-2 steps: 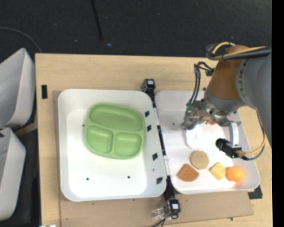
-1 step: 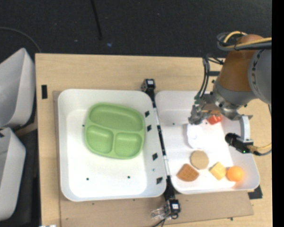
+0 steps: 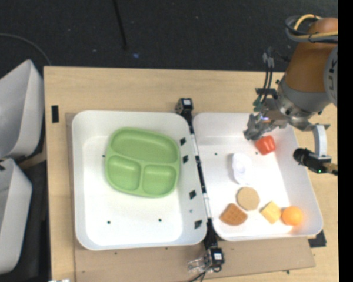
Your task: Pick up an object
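The right bin [image 3: 217,134] holds several small items. A red block [image 3: 265,144] lies near its far right side, and my gripper [image 3: 256,128] hangs right over the block's upper left edge, partly covering it. Whether they touch is unclear. Lower down are a white lump [image 3: 241,166], a round tan biscuit [image 3: 247,198], a brown wedge [image 3: 233,215], a yellow block [image 3: 270,212] and an orange ball [image 3: 292,215].
A green divided plate [image 3: 143,161] lies in the left bin [image 3: 88,216]. A ridge with black clips [image 3: 195,175] separates the two bins. The arm's orange band [image 3: 309,63] rises at the right, above the right bin's far corner.
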Controlling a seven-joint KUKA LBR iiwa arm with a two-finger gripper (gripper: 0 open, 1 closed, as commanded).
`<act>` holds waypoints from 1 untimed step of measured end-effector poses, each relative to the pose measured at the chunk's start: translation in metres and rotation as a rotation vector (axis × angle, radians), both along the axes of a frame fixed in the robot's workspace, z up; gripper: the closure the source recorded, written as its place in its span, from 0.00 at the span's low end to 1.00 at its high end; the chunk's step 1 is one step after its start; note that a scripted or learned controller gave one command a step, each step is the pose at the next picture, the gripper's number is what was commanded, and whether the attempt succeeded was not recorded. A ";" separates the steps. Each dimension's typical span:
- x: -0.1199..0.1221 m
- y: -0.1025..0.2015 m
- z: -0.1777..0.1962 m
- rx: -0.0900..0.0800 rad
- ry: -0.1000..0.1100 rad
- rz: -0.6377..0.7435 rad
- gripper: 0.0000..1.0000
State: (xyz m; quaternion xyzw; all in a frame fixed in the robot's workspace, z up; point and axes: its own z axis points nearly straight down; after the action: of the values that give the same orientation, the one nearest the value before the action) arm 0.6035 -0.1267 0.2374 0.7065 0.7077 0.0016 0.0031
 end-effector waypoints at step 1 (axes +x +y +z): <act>0.001 -0.002 0.025 0.001 0.003 0.001 1.00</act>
State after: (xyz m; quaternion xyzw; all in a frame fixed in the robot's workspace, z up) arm 0.6044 -0.1283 0.2620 0.7063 0.7079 0.0009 0.0019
